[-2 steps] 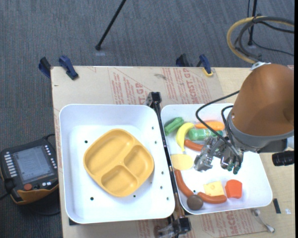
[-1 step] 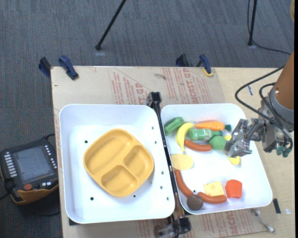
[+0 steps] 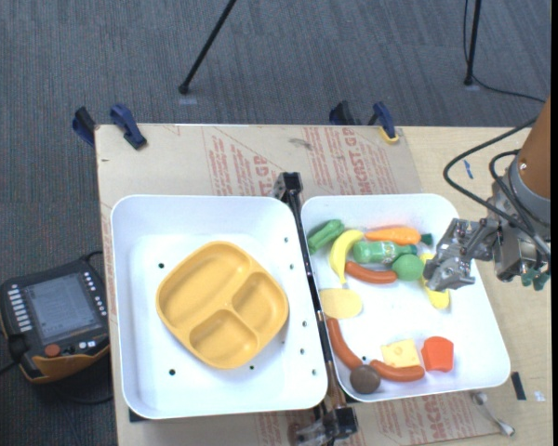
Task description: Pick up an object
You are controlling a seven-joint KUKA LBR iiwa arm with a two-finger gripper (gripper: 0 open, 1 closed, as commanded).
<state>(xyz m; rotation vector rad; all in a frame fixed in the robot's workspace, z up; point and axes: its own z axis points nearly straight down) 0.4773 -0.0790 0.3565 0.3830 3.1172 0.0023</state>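
My gripper (image 3: 444,275) hangs low over the right side of the right bin (image 3: 488,328), reaching in from the right. A small yellow piece (image 3: 437,297) shows just beneath its tip; whether it is gripped is unclear. To its left lie a green ball (image 3: 408,267), a carrot (image 3: 392,235), a banana (image 3: 342,249), a green vegetable (image 3: 324,233) and a red sausage (image 3: 370,274). Nearer the front sit a pale yellow slice (image 3: 339,302), a long sausage (image 3: 342,342), a brown ball (image 3: 364,379), a cheese wedge (image 3: 401,352) and an orange-red piece (image 3: 437,353).
The left bin (image 3: 135,249) holds a yellow divided plate (image 3: 223,303). A teach pendant (image 3: 51,319) lies off the bench at the left. Blue clamps (image 3: 127,124) grip the bench's far edge, and cables (image 3: 470,170) trail at the right.
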